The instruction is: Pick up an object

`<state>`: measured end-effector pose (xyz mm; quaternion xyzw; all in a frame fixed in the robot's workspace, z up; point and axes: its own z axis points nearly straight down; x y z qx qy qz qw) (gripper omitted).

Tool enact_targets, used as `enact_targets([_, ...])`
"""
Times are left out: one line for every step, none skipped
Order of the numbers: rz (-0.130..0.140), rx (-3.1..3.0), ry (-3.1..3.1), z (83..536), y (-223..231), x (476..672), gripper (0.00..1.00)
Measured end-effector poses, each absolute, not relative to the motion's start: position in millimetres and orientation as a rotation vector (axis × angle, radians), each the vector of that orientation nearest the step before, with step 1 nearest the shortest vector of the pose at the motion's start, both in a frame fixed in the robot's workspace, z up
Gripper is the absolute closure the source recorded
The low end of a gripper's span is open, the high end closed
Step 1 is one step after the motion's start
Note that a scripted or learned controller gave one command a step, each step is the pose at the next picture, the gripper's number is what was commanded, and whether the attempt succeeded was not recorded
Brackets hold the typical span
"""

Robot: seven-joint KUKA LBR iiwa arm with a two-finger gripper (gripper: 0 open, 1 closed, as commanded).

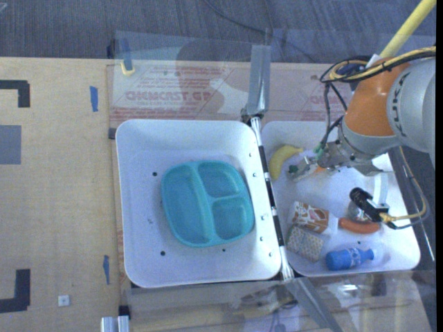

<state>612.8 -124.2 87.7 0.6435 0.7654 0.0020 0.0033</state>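
Camera view: my pincer (302, 168) low in right bin (408, 251), beside yellow banana (282, 159) at its 9 o'clock; cannot tell its state or whether anything held. Best: descend straight, centre on banana, clear bin wall. Snack packet (311, 217), blue bottle (349, 257) toward 6 o'clock. Left bin (138, 254) bears teal tray (206, 203); wood bench (55, 185), cables around.

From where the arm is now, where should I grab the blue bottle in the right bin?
Probably across the blue bottle's middle, coming straight down. It lies on its side, roughly left-right, near the right bin's front wall, so close the gripper across its narrow width.
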Motion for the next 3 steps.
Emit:
enact_targets([-0.010,1.872,2.533,87,-122,654.6,0.00])
enact_targets([0.001,1.864,2.525,99,-122,657.5,1.00])
enact_targets([0.001,2.141,2.298,185,-29,666.9,1.00])
